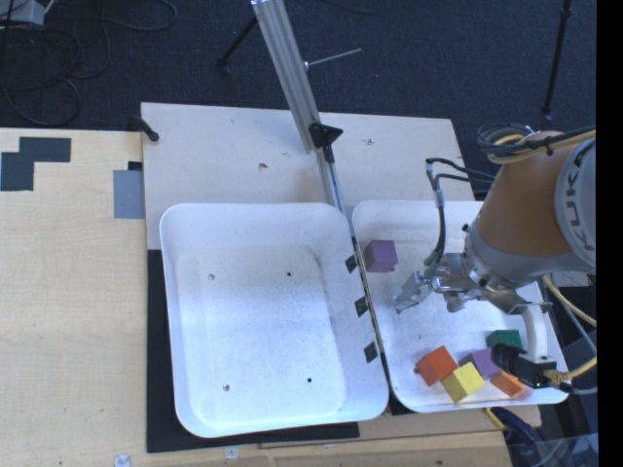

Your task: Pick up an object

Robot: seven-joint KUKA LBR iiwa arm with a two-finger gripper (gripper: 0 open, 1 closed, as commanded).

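My gripper (433,298) hangs over the middle of the right bin (414,224), with the grey and orange arm reaching in from the right. Its fingers stand apart, open, with nothing between them. A purple cube (380,255) lies just up and to the left of the gripper, near the bin's left wall. Below the gripper, in the bin's near right corner, several blocks are clustered: a red-orange block (435,364), a yellow block (463,381), a lilac block (484,363), a green block (504,340) and a small orange block (506,385).
The left bin (195,261) lies beside the right one, divided from it by a rim with black clips (362,305). A slanted metal rail (292,76) rises behind the bins. Cables (438,202) loop off the arm.
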